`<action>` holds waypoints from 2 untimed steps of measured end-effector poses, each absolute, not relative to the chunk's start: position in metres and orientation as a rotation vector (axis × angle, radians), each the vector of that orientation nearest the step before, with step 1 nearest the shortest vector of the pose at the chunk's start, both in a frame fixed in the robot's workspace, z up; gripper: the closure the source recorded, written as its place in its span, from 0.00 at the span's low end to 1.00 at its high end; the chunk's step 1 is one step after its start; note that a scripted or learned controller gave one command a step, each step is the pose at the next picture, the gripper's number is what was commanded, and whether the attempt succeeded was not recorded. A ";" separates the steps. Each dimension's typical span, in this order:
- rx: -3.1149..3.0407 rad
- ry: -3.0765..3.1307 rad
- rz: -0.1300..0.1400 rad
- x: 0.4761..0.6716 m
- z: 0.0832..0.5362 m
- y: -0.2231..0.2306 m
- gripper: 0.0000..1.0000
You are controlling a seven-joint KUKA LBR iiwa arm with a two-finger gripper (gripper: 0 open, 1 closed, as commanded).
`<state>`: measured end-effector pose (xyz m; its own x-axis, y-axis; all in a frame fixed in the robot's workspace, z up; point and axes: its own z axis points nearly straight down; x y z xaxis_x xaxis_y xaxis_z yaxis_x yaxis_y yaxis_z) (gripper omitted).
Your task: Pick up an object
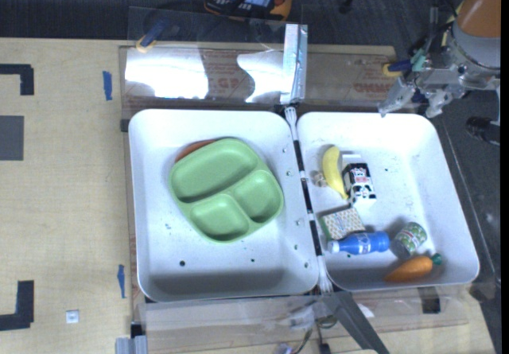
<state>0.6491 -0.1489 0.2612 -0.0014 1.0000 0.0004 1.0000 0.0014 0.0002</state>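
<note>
Objects for picking lie in the right-hand shallow white plastic bin (413, 134), in the lower right of the frame, all resting on the bin floor and apart from the end effector.

Going left to right: the pale wooden counter (64, 185) fills the left side of the frame, marked with black tape corners and small blue tape strips. Next comes the left-hand shallow white plastic bin (159, 265), which holds a green plastic divided plate (227, 189) with three compartments, lying tilted over something orange-red that peeks out at its upper left edge.

In the right bin, a yellow banana (332, 171) lies near the dividing wall, its length running top to bottom. Just beside it on the right is a small black-and-white carton (359, 180). Below these sits a small square packet with a speckled pattern (343, 223), and just below that a blue plastic bottle with a white cap (362, 244) lies on its side. To its right is a small round can with a green label (410, 238), and at the bin's lower right an orange carrot-shaped toy (410, 268) lies near the rim.

The grey arm with its orange band (481, 10) enters at the upper right of the frame. Its end effector (413, 98) hangs over the upper right rim of the right bin, well apart from the objects; whether it is spread or pressed together I cannot tell.
</note>
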 end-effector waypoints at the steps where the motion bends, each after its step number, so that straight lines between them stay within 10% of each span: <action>1: -2.196 -2.246 0.000 0.587 0.155 -0.141 0.00; 2: -2.141 -2.314 -0.019 0.591 0.102 -0.096 0.00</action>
<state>0.5909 -0.0964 0.1018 -0.0772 0.9970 0.0000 0.9969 0.0772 0.0163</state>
